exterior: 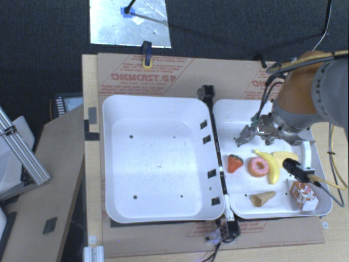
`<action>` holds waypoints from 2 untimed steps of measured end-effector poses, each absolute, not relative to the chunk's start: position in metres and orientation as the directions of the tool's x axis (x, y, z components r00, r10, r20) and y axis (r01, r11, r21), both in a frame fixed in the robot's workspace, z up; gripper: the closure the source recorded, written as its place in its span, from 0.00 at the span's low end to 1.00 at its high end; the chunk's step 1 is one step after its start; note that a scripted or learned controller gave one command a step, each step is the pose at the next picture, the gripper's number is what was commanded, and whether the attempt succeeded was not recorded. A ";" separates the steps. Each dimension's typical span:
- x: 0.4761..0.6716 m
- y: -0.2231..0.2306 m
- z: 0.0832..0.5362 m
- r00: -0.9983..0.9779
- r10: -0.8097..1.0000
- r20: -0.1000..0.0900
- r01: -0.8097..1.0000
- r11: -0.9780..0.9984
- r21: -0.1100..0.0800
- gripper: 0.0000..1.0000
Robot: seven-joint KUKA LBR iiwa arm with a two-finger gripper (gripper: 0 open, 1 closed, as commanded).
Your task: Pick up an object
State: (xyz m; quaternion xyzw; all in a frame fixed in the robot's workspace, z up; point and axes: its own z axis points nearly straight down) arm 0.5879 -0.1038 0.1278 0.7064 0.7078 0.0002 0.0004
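Note:
My gripper hangs over the upper middle of the right bin, with the arm coming in from the right. Below it lie a red strawberry, a pink-iced donut and a yellow banana. The gripper stands apart from all of them, a little above the strawberry and donut in the view. A tan cone rests near the bin's front edge. A red and white box sits in the front right corner.
The left bin lies beside the right one, with a black-clipped divider between them. Both bins rest on a cardboard sheet. A foil square lies on the floor behind.

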 end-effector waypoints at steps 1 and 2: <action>0.588 -0.104 0.128 -0.002 1.000 0.000 1.000 0.002 0.001 0.00; 0.577 -0.153 0.143 0.003 1.000 -0.003 1.000 -0.003 0.003 0.00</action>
